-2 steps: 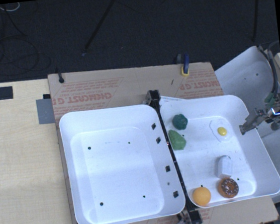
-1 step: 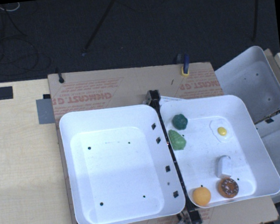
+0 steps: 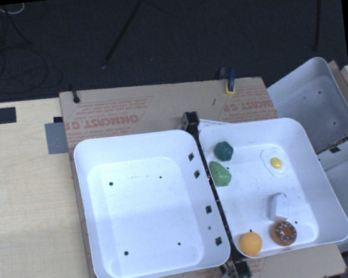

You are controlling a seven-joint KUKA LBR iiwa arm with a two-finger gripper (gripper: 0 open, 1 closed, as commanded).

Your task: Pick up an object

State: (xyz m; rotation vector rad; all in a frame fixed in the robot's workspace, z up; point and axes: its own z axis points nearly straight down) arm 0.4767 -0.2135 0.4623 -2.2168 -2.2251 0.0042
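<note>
Plainly, the things to be picked all lie in the right bin (image 3: 253,191), and the orange ball (image 3: 250,243) at that bin's near edge serves as the mark for the rest. Just beside the ball, toward the view's right, sits a brown ring doughnut (image 3: 284,233) with speckled icing; the two are close but apart. Up the view from the ball and slightly right stands a small pale grey-white block (image 3: 278,205), nearer to the doughnut than to the ball. Farther from the ball in the same direction lies a toy fried egg (image 3: 275,162) — white with a yellow yolk. Straight up the view from the ball, and a little left, a light green lump (image 3: 220,175) lies close to the black strip (image 3: 209,190) where the two bins meet; beyond it, farthest from the ball, sits a darker green lump (image 3: 224,150). The two green pieces are near each other but do not clearly touch.

Left of the ball, across the black strip, is the left bin (image 3: 141,208). Both bins rest on a printed cardboard sheet (image 3: 133,112) on the pale wooden table (image 3: 26,216).

Whether the jaws are spread or pressed together cannot be told — nor how the objects lie in relation to them.
</note>
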